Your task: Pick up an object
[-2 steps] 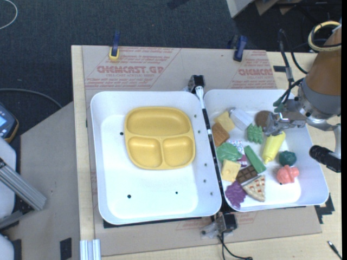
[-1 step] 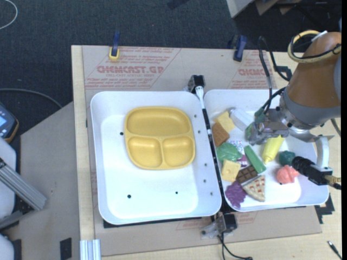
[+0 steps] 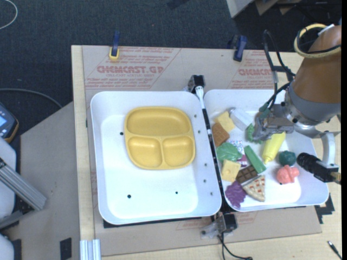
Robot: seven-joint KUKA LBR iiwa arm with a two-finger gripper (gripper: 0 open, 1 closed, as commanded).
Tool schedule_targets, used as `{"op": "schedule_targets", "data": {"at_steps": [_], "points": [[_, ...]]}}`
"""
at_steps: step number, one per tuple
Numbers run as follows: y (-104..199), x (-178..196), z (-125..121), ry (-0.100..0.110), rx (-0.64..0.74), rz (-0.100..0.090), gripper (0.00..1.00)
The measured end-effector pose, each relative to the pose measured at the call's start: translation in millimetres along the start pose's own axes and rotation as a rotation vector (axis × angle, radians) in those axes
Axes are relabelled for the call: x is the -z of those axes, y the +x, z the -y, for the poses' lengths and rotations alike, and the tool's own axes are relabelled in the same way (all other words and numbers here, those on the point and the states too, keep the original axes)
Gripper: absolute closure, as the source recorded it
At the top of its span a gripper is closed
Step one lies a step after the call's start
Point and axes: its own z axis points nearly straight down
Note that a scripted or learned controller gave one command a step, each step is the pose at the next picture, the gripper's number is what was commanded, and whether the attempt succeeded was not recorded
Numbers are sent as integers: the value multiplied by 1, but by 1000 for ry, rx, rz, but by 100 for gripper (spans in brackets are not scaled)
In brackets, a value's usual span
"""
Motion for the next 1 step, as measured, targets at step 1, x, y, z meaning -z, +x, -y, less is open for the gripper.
{"op": "schedule_targets", "data": {"at_steps": [1], "points": [[5,-7,-11,2,0,0,100]]}}
